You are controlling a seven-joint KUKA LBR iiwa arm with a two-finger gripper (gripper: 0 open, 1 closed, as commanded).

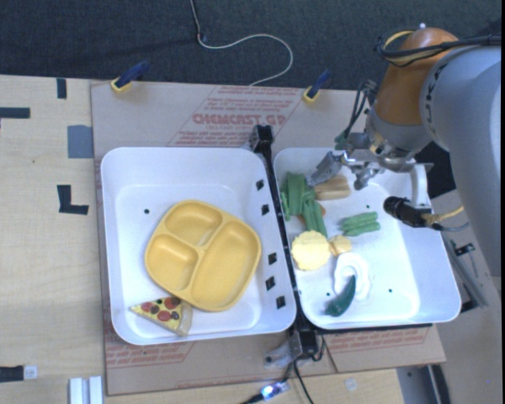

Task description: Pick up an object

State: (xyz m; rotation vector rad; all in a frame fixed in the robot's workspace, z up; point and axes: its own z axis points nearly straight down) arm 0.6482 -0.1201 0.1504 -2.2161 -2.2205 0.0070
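Lying in right bin (421, 297) near its 11 o'clock corner: tan block (332, 189), touching green bean bundle (303, 202) at its 9 o'clock. Hovering just beside block at 1 o'clock: gripper (347, 168), fingers spread, pinching nothing. Sitting toward 6 o'clock: small green piece (359, 222), yellow lump (310, 250), dark green pepper (341, 297). Resting in left bin (122, 225): yellow divided plate (204, 254), pizza slice (162, 312).

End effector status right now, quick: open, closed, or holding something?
End effector: cannot be told whether open or closed. It sits low over the far end of the right bin, beside a tan toy piece; nothing visibly held.
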